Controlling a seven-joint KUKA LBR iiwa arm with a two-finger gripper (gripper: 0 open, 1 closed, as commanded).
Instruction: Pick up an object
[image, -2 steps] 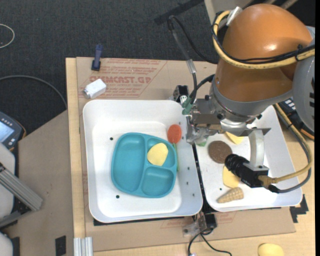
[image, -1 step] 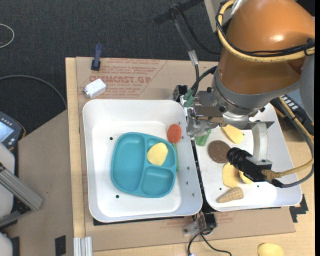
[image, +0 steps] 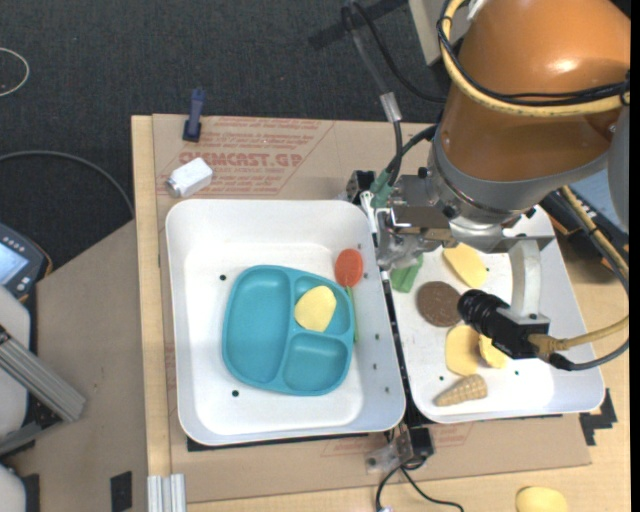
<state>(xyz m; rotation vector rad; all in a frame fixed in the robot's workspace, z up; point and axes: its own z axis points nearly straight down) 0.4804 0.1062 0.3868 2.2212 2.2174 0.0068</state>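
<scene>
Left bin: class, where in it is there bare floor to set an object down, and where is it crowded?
In the left bin, bare floor lies above the blue plate, toward the far wall, and in a strip along its left. The right side is crowded: the orange piece sits at the plate's upper right corner. The plate's yellow piece fills one compartment.

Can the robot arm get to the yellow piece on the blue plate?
Probably yes. The flat yellow piece lies uncovered on top of the blue divided plastic plate, nothing over it. The end effector hangs near the bins' shared edge.
</scene>
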